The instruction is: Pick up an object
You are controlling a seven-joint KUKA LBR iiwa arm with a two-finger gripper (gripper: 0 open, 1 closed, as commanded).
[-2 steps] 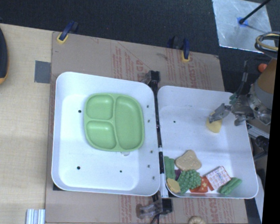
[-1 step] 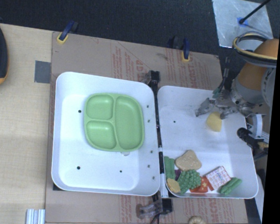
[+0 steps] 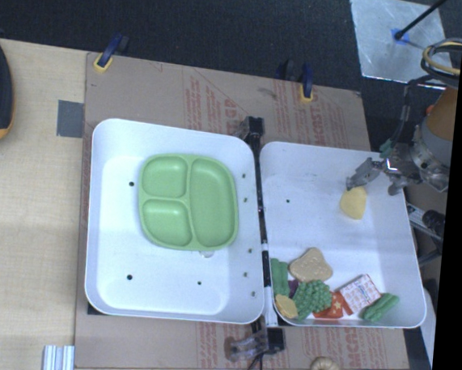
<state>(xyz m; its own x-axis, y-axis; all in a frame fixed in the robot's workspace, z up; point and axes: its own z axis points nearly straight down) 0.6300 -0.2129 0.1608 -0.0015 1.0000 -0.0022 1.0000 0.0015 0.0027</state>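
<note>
Green, red and tan toy foods (image 3: pixel 326 291) lie heaped at the right bin's (image 3: pixel 298 166) near edge, a pale yellow piece (image 3: pixel 354 202) rests farther back, and just above it the gripper (image 3: pixel 380 176) hangs with fingers spread and empty, so the pick is not yet made.

A cardboard-covered bench (image 3: pixel 26 201) bears two white bins (image 3: pixel 103 208) side by side.
</note>
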